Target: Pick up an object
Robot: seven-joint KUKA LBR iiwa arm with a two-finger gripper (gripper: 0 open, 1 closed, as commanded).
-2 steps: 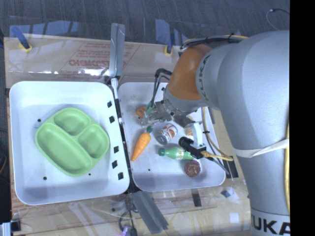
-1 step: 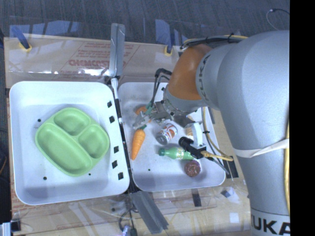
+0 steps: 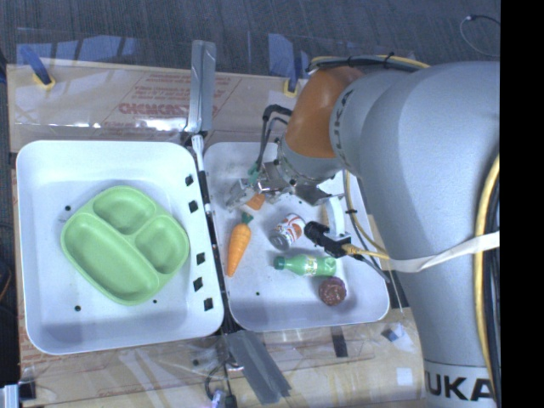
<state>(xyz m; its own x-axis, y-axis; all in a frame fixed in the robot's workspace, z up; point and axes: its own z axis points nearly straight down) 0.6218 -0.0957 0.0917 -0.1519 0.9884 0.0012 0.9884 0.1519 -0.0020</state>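
In the right bin (image 3: 280, 313), my gripper (image 3: 248, 192) is down low near the far left side. A small orange piece (image 3: 256, 202) lies right under its tip, and I cannot tell whether they touch. Just in front lies a carrot (image 3: 238, 246) with a green top, pointing toward the front. To the right of the carrot are a red and white can (image 3: 288, 230) on its side, a green bottle (image 3: 308, 266) lying flat, and a round brown object (image 3: 332, 291).
The left bin (image 3: 51, 313) holds a green divided plate (image 3: 124, 243). The grey arm with its orange band (image 3: 314, 117) covers the right bin's far right part. A divider with black clips (image 3: 202, 228) runs between the bins.
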